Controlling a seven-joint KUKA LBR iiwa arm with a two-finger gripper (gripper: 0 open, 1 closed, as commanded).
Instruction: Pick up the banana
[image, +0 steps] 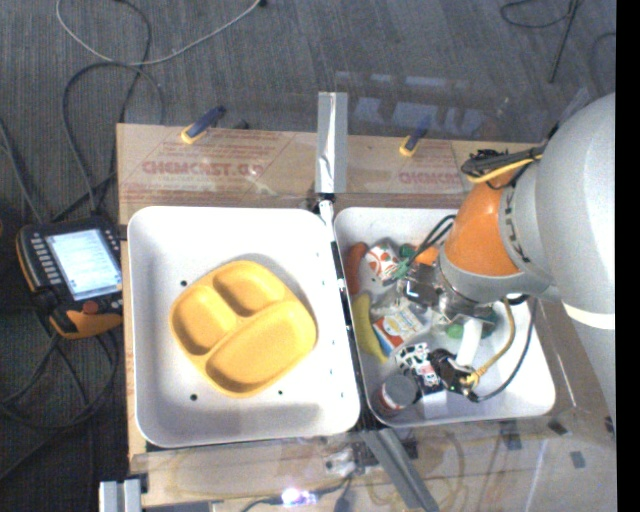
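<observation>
Seemingly mid-approach, poised in the right shallow white bin with the gripper, opening impossible to tell, needing a shift toward eight o'clock onto the slim yellow banana.

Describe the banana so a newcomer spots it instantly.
Look at the white bin on the view's right, the cluttered one. Against its left wall, below a red-orange piece, lies the banana: a slim yellow strip running along it. It is the only long yellow item there; the neighbours are white, red or dark.
</observation>
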